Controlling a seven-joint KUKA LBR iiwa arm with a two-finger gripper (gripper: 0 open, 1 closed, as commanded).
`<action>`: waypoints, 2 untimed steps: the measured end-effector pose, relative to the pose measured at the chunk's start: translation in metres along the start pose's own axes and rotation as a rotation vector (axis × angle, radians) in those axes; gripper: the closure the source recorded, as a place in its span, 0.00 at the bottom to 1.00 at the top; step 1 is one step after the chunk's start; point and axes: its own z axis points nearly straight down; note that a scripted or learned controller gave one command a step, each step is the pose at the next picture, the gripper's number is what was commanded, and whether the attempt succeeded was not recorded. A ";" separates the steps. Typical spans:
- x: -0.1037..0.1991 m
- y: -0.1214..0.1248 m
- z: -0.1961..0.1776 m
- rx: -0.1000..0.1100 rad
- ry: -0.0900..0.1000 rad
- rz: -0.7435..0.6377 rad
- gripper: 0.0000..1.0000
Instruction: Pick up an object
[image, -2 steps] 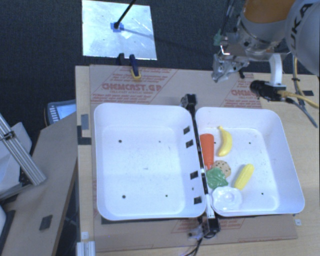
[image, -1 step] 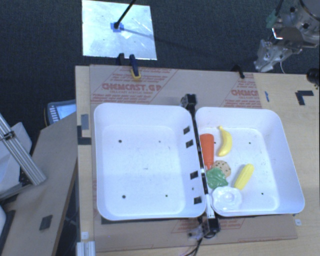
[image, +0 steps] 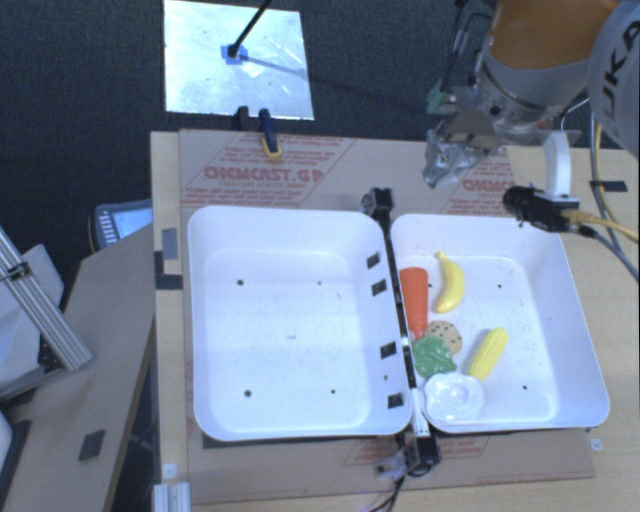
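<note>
claw (image: 447, 166): hangs high at approx 1 o'clock of the frame, above the table (image: 300, 165), past the far rim of the right bin (image: 560, 300); can't tell if spread or pressed, nothing seen between its tips
arm (image: 545, 40): grey w/ orange band, enters from 2 o'clock
pick candidates: all in right bin, bunched along its left wall
carrot (image: 413, 297): upright strip, tight vs the divider
banana (image: 450, 283): just at 3 o'clock of carrot, close or touching
cookie (image: 445, 335): at 6 o'clock of banana
green piece (image: 433, 356): overlaps cookie's lower edge
corn (image: 488, 352): at 3 o'clock of cookie, lies apart
white egg-like item (image: 454, 395): at 6 o'clock of green piece, near corner
left bin (image: 280, 320): nothing to name inside
stage: prob. pre-approach, no descent begun
risk 1: carrot hugs wall, a tip may hit the rim or divider
risk 2: cluster is tight, claw may nudge neighbours or pinch two
risk 3: white item on white bin, low contrast, easy miss
safest bet: corn, most room around it
</note>
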 end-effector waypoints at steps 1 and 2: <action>0.081 0.010 -0.002 -0.007 0.002 -0.002 1.00; 0.177 -0.022 -0.016 -0.007 0.003 -0.005 1.00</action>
